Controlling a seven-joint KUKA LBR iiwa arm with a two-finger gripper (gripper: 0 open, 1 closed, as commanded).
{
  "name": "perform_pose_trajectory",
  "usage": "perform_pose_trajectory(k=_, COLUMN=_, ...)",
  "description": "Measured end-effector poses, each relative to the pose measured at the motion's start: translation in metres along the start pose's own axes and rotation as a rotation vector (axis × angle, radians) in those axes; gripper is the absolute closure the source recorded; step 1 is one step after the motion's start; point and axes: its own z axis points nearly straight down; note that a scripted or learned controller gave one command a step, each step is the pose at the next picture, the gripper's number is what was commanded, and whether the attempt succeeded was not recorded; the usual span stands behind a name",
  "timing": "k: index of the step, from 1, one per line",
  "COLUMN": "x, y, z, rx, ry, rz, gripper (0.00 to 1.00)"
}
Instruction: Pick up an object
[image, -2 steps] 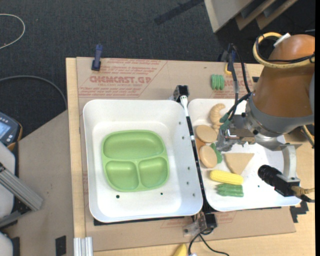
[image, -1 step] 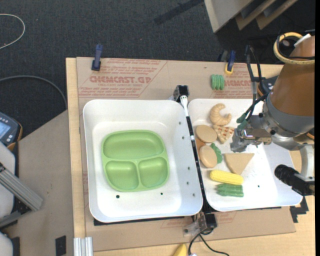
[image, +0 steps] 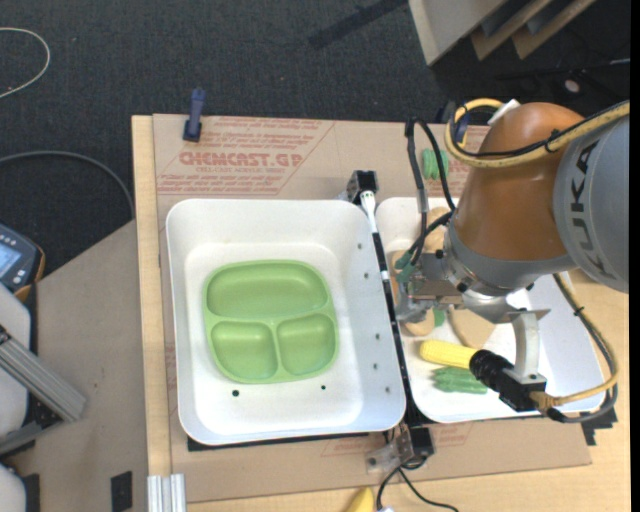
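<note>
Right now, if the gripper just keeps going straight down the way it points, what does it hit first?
Probably the floor of the right bin near its left wall. The gripper points down there; the yellow object lies just beside that line. Depth is unclear.

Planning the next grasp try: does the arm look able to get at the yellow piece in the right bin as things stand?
Probably yes. The yellow piece lies uncovered in the right bin, just below the arm's wrist, nothing on top. A green piece lies right beside it and might crowd a grasp.

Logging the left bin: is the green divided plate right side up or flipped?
Right side up: the green divided plate shows its three hollow compartments facing up, lying flat in the left bin.
</note>
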Motion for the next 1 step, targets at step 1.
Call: perform_pose_trajectory(k=1, x=0.0735, y=0.0020, z=-0.1444, rx=-0.024, ry=0.004, rz=-0.003, gripper=1.00)
